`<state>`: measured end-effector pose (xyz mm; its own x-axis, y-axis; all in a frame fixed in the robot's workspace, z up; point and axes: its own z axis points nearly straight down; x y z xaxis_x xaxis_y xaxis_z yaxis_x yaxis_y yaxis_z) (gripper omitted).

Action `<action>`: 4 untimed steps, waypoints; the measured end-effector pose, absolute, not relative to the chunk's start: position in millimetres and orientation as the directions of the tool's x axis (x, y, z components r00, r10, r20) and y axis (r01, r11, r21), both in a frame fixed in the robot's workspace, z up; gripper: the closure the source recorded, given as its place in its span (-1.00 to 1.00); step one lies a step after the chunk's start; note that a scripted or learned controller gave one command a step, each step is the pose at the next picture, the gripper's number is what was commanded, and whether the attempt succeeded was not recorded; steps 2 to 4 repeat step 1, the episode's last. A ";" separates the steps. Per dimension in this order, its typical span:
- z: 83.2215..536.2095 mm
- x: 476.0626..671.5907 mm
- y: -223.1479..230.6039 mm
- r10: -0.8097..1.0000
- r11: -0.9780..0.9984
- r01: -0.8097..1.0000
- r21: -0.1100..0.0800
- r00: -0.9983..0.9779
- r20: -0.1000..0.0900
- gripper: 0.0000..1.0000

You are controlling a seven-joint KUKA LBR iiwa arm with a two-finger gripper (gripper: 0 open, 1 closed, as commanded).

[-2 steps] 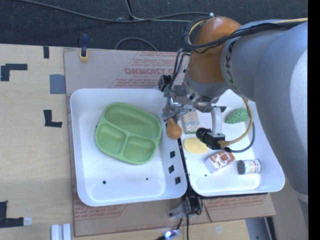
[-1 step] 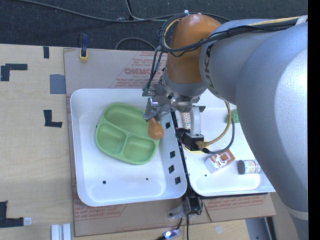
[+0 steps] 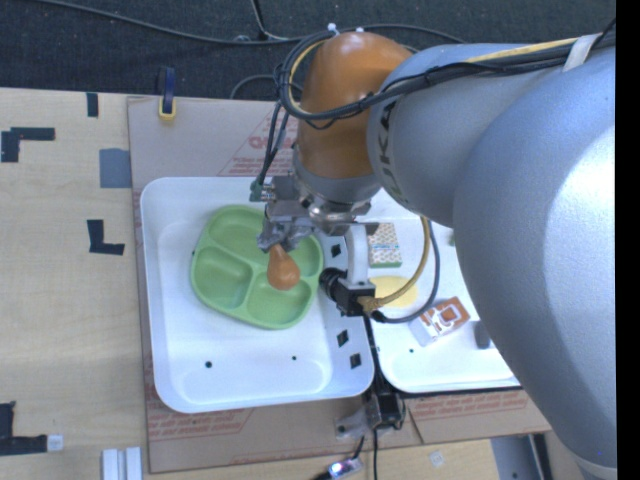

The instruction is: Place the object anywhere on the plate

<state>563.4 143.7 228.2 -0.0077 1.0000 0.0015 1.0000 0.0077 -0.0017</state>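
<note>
Green plate w/ three compartments sits in the left white bin, toward its upper half. The pincer hangs over the plate's right side, arm coming in from the plate's right. An orange-brown object, pear-like, narrow end up, sits directly below the pincer tip, over the plate's right compartment near the rim. Its top meets the pincer, but can't tell whether the pincer is closed on it or already let go; also can't tell if the obj rests on the plate or hangs just above.

Judgement: this is the placing step, prob near the end of the task.

To do it well:
- Go straight down till the obj's wide end is on the compartment floor, not on a ridge betw. compartments.
- Shift slightly toward the plate's centre first; it's close to the right rim & a rounded obj could roll off into the bin.
- Release slowly, then lift vertically, no sideways drag.
- Small items lie in the other bin, right of the plate; not involved.
</note>
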 end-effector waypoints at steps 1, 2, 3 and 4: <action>227.2 564.2 140.4 1.000 0.003 1.000 -0.002 -0.003 -0.001 -1.00; 227.2 564.2 140.4 1.000 0.003 1.000 -0.002 -0.003 -0.001 -1.00; 227.2 564.2 140.4 1.000 0.003 1.000 -0.002 -0.003 -0.001 -1.00; 227.2 564.2 140.4 1.000 0.003 1.000 -0.002 -0.003 -0.001 -1.00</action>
